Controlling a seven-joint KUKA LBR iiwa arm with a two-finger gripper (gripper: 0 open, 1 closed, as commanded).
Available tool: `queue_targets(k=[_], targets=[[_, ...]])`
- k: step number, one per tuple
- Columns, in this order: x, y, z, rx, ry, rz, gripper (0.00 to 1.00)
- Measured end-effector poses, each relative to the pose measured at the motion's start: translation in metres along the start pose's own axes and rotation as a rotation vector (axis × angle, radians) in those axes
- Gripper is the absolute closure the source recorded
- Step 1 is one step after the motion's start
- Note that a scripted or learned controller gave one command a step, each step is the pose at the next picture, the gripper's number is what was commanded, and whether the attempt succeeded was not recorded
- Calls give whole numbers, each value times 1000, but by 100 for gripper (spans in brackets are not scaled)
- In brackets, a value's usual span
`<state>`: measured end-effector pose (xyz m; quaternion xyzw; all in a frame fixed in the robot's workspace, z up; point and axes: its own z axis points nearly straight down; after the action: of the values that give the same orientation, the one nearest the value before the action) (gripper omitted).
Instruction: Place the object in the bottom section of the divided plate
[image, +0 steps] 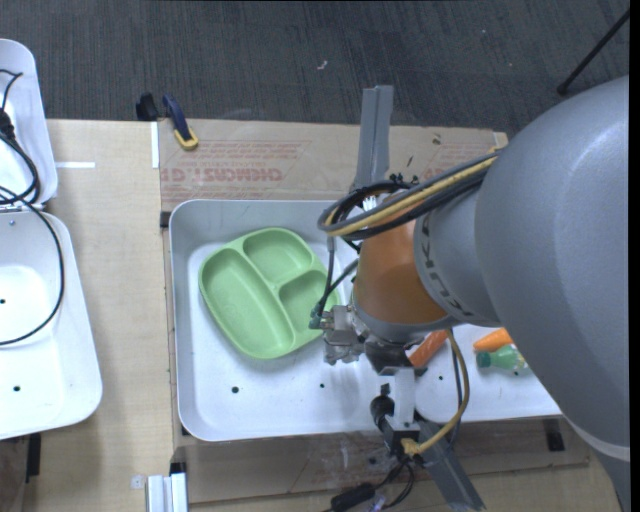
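Arm (540, 250) reaches in from the right, bent steeply down over the white bin (250, 415), orange band above the wrist. The tool (345, 345) hangs low; I cannot tell its state. Green divided plate (262, 290) lies just left of it, a carrot-like toy (430, 347) just right

Orange toy (430, 347) and bin's right half (500, 400) largely behind the arm (520, 230)

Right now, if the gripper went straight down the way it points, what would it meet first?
Probably the bare white floor of the bin, just right of the green plate. The gripper is mostly hidden by the arm, so depth is unclear.
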<state>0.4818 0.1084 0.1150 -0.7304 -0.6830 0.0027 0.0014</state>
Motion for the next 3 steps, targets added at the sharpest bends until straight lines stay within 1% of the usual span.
queue_targets(k=[1, 2, 3], targets=[[125, 82, -33, -4, -1, 100, 100], [129, 141, -189, -4, -1, 332, 100], [76, 122, -44, -1, -2, 263, 100]])
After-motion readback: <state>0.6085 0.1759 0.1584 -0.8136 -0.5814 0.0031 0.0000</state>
